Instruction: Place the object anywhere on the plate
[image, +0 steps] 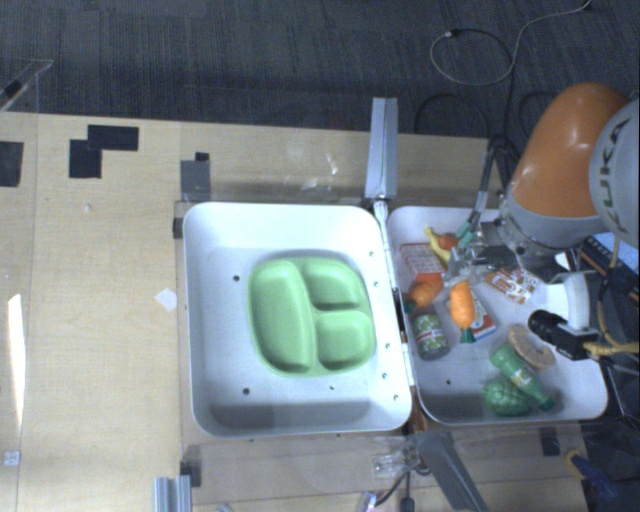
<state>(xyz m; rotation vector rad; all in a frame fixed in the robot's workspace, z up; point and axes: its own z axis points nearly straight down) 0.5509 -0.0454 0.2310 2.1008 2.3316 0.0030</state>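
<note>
A green plate (310, 315) with three compartments lies in the middle of the left white bin (215, 260). Nothing lies on it. The arm reaches into the right bin (590, 400) from the right, and its gripper (466, 262) hangs low over the bin's upper middle. Just below the gripper lies an orange carrot-shaped piece (461, 305). To the carrot's left sit a small orange ball (425, 292) and a dark can (431, 336). The view does not show any object held in the gripper.
The right bin also holds a yellow item (437, 240), a red-and-white box (421, 261), a printed packet (515, 287), a green bottle (520, 373), a green bunch (503, 398) and a tan disc (530, 346). A metal divider (381, 150) stands between the bins.
</note>
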